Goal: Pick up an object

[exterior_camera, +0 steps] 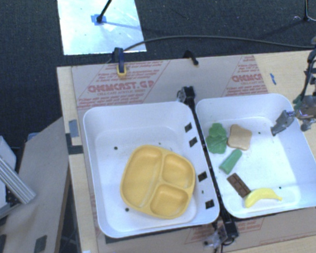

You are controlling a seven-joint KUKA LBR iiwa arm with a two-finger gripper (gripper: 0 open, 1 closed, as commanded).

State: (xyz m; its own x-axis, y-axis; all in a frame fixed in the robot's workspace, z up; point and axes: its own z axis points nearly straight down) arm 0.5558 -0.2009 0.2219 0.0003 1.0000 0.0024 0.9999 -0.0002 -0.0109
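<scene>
Gripper [281,122] fingers are seen over the right bin's [305,161] upper right part, reaching in from the right edge; whether they are spread or closed cannot be told, and nothing is seen between them.

Nearest the camera, at the right bin's lower edge, a yellow banana [261,197] is laid on its side. Just above and left of it, a brown chocolate bar [238,185] is set at a slant, its lower end close to the banana. Above that, a green block [230,161] is tilted, and a tan piece of toast [239,137] is found just beyond it, close against the block's upper end. Beside the toast, on its left, a green leafy toy [217,138] is placed against the bin's left wall. All five items are kept in the left half of the right bin, well apart from the gripper.

In the left bin [105,128], a yellow divided plate [157,180] with three compartments is seated towards the lower middle.

Beyond both bins, a printed cardboard sheet [142,80] is spread under them, and a silvery square plate [101,22] is seen on the dark floor at the far side.
</scene>
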